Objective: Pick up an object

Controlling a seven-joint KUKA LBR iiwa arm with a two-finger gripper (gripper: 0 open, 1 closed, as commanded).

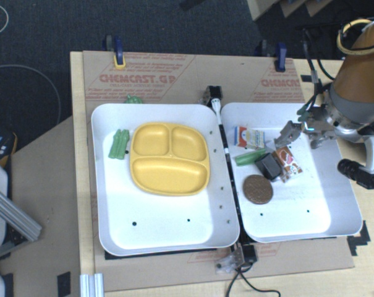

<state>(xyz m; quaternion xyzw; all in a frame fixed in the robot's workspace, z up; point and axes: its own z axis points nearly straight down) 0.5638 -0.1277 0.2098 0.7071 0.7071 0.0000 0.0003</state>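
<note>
Several small objects [265, 166] in right bin [335, 218], round brown disc [258, 189], gripper [298, 132] above, grip state unclear

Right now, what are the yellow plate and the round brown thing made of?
The yellow plate in the left bin looks like molded plastic: one even colour, smooth rounded dividers, a soft sheen. The round brown disc in the right bin looks matte and slightly speckled, maybe cork, wood or a toy cookie; the view is too coarse to tell.
</note>
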